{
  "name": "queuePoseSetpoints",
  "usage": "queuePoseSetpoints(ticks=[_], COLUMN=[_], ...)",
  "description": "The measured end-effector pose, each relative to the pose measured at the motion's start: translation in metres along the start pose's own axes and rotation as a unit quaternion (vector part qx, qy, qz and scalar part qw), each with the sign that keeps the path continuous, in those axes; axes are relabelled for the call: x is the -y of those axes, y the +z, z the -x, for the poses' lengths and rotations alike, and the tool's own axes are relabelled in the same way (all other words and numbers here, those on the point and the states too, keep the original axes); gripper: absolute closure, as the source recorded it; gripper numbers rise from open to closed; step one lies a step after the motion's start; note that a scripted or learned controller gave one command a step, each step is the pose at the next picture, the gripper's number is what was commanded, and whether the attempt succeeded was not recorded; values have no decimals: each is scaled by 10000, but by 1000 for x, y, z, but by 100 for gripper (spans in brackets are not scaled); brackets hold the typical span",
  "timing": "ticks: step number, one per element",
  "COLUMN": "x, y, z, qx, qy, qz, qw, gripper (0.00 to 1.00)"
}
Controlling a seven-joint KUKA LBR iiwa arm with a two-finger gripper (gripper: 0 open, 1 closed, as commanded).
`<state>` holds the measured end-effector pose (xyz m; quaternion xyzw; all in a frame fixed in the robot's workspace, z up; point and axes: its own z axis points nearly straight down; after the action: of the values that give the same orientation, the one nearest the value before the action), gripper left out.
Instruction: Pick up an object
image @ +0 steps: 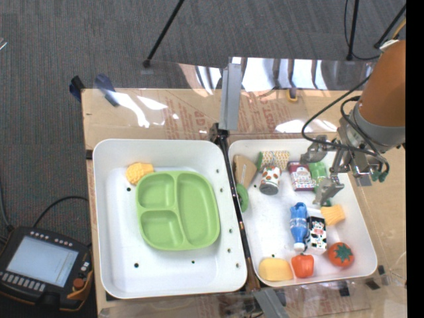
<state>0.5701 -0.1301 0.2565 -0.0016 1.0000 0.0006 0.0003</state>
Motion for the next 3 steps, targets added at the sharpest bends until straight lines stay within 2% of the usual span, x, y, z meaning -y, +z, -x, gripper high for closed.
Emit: queuePoseSetpoints(ticks=[1, 2, 3], x=[-9, 31, 17], y=[120, 162, 164], z=[-45, -38, -51], qx=[-71, 22, 86], qy=[-256, -442, -409], qz=[17, -3, -20], qw=[9996, 9990, 9991], gripper=[0, 0, 0])
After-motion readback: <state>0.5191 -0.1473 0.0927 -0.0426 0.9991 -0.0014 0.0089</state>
